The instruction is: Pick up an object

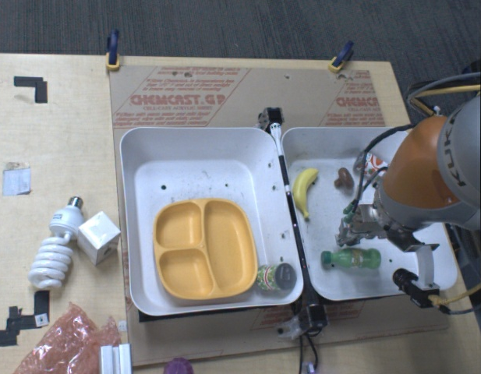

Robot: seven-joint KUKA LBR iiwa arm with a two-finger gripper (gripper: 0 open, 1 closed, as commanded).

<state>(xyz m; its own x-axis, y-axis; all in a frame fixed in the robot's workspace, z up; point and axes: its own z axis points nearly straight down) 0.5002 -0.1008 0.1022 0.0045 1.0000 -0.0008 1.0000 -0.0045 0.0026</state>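
The right bin (326, 142) holds a yellow banana (305, 191) near its left wall, a small brown object (344, 178) beside it, and a green bottle (350, 259) lying on its side near the front. A red-and-white item (373, 163) peeks out by the arm. My gripper (351, 234) hangs low in the right bin, just above the green bottle, pointing down. Nothing shows between its fingers. The left bin (139, 170) holds a yellow divided plate (205, 248) and a small jar (276, 277) at its front right corner.
The arm's orange band (419, 166) and grey wrist cover the right bin's right half. Left of the bins, on the bench, lie a spiral light bulb (54, 249), a white cube (99, 237) and a pink mesh bag (65, 345). Cables (306, 329) lie at the front edge.
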